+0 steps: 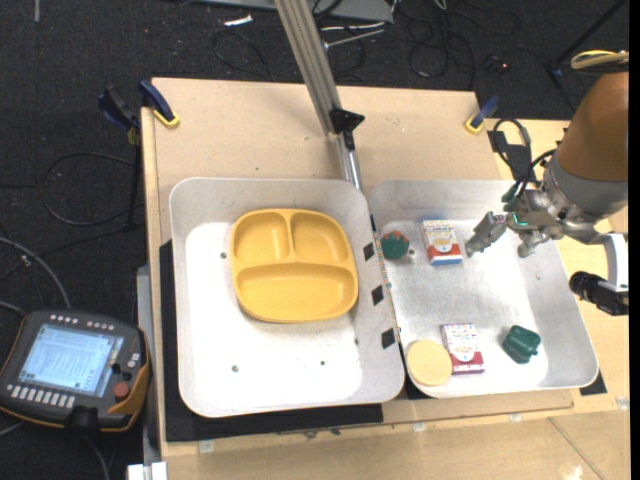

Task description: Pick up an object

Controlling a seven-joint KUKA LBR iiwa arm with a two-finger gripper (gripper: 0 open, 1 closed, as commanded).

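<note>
Hand (pixel 506 232) spread wide, holding nothing, above the right bin (pixel 560 313) near its far right side. Just left of the hand, a small red-and-white box (pixel 441 242), then a green and red toy (pixel 396 246) by the divider. Nearer the front: a second box (pixel 462 348), a tan disc (pixel 431 362) touching it, a green block (pixel 521 343). In the left bin (pixel 195 298), a yellow divided tray (pixel 294 265).
</note>
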